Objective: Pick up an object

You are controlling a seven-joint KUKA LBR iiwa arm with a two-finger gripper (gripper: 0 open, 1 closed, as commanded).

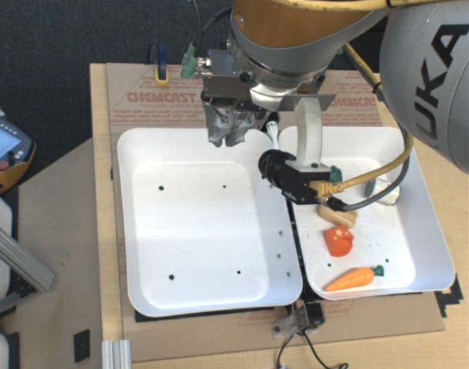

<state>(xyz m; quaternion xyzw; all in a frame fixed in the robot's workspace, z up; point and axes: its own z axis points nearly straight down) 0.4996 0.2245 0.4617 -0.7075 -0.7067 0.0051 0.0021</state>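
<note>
My gripper [233, 129] hung over the left bin's [142, 283] far edge, its state beyond telling, with the carrot [350, 279] well away in the right bin [427, 241], lying crosswise.

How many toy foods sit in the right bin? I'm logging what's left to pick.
3 visible: a carrot near the front edge of the right bin, a red tomato-like piece just behind it, and a tan piece behind that. The arm may hide more.
</note>
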